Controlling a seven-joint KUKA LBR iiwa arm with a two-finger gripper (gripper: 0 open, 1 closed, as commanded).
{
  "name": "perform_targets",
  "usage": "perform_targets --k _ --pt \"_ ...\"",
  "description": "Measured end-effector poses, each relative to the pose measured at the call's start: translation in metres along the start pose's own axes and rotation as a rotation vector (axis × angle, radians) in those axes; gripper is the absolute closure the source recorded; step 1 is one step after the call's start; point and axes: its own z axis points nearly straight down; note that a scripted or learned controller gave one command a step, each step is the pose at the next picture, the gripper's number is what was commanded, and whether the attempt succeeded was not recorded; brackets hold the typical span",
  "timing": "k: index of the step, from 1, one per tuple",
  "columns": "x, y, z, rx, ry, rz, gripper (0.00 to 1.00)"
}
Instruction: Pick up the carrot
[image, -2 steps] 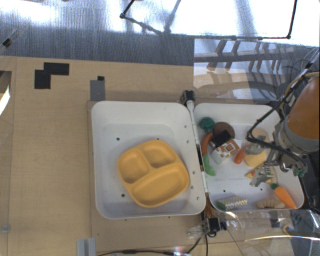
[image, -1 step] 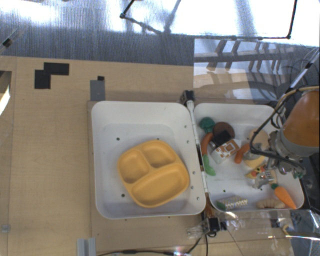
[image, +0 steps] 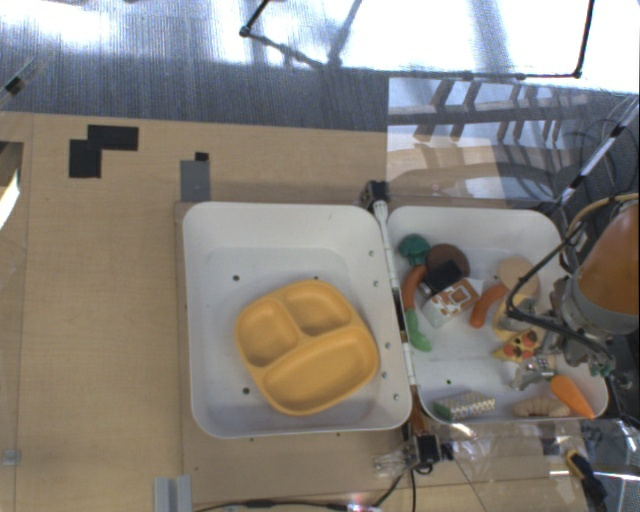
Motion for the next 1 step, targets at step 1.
perform_targets --k 1 --pt "0.0096 -0.0017 -0.0004 0.003 0.0 0.228 0.0"
